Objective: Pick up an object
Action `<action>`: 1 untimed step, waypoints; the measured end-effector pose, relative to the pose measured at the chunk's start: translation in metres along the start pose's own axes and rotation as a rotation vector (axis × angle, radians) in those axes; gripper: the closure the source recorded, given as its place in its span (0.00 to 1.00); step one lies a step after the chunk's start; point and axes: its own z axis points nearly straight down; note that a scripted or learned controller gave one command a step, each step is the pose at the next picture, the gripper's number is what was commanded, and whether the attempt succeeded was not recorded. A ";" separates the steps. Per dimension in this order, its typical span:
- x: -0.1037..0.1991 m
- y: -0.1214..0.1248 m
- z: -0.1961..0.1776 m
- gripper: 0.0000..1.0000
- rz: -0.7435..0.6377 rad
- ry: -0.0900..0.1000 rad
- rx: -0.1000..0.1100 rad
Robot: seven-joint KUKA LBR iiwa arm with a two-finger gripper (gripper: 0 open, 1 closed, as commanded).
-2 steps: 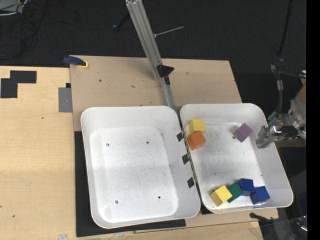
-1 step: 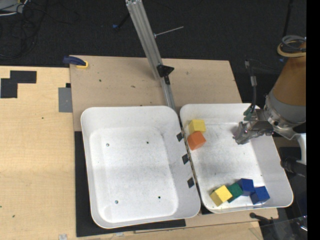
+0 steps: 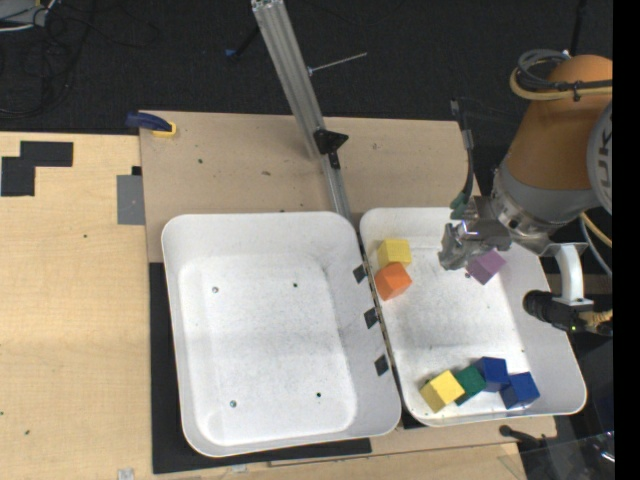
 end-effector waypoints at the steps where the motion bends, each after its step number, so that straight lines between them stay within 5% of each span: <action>1: 0.049 0.014 0.014 1.00 0.000 0.001 0.003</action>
